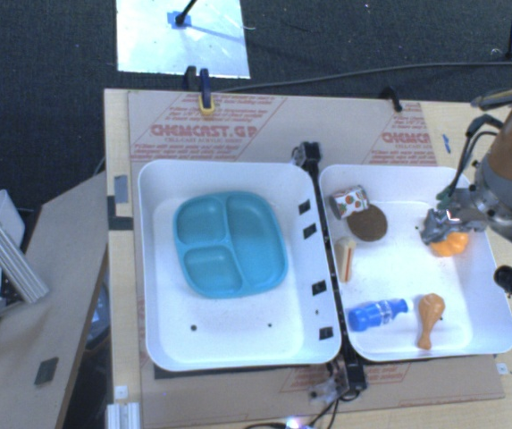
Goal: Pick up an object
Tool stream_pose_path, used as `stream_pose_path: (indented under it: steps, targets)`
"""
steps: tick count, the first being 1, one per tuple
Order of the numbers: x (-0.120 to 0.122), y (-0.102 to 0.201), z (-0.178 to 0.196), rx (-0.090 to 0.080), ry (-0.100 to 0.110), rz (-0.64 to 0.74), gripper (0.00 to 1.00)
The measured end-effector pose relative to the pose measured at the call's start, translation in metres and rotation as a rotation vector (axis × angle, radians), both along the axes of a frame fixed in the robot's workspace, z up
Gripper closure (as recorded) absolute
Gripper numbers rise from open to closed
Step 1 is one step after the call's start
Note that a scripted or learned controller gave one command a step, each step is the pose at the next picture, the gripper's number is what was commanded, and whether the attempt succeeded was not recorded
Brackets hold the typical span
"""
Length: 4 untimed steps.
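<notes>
The gripper (pixel 440 228) sits low at the right bin's (pixel 483 329) far right side, right on an orange fruit (pixel 453 244); whether it grips it I cannot tell. Nearby lie a blue bottle (pixel 376 313), a drumstick (pixel 429 315) and a brown disc (pixel 368 223). A blue plate (pixel 230 243) rests in the left bin (pixel 162 329).

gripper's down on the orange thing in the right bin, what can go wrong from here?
1. The gripper sits at the top-left edge of the orange object, so an off-centre pinch may squeeze it out.
2. The object lies near the right bin's far right wall, so it could be shoved against it rather than lifted.
</notes>
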<state>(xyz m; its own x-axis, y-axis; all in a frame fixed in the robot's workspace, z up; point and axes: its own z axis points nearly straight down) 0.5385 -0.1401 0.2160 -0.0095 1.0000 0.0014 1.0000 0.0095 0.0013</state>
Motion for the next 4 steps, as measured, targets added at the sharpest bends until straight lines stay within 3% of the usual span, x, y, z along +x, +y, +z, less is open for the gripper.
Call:
stream_pose_path:
  steps: [2,4]
  targets:
    - [-0.017,0.109,0.013,0.000,0.000,0.000,1.00]
    - [-0.020,0.217,-0.003,0.000,0.001,0.000,1.00]
